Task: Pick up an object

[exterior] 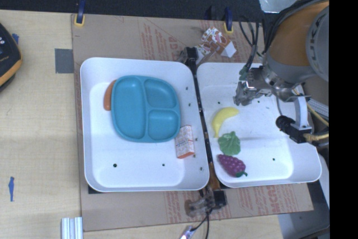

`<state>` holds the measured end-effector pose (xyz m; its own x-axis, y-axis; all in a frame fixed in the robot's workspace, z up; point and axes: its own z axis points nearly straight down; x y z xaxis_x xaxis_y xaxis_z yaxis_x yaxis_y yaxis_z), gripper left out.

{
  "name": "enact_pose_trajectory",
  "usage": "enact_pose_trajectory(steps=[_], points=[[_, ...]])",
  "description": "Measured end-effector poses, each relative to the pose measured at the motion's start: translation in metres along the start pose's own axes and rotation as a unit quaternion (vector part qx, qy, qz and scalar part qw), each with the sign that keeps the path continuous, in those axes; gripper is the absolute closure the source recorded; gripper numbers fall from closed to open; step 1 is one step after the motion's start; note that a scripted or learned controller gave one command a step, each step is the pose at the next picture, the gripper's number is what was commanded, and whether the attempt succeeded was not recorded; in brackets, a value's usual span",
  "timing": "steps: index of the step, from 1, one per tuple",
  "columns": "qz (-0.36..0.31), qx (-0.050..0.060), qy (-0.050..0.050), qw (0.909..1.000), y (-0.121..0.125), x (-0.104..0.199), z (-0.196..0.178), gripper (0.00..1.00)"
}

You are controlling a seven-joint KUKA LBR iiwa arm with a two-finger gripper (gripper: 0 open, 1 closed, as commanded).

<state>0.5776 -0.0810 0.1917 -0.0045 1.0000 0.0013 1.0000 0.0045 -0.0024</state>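
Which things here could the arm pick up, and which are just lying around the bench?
For the job:
gripper
banana
green leafy toy
grapes
blue plate
small carton
orange item under the plate

Lying about:
crumpled wrapper
yellow-black device
grey tape

A large robot arm with rounded, bulky casing. Its broad upper section is orange, a wide curved band with a soft sheen. Beside and below it the shell turns smooth light grey, shaped like a thick drum. Several thin black cables loop loosely along the orange part. At the end sits a small metal hand, dark grey and silver, blocky and angular, with bright glints on its edges. A black, rounded fitting juts from under the grey body, next to a white strap-like piece.
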Motion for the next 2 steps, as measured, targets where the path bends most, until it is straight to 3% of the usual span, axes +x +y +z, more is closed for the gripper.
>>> enact_pose_trajectory(steps=[1, 2], points=[[0.000, 0.000, 0.000, 1.0000, 0.000, -0.001, 0.000, 0.00], [0.000, 0.001, -0.001, 1.0000, 0.002, -0.014, 0.086, 0.00]])
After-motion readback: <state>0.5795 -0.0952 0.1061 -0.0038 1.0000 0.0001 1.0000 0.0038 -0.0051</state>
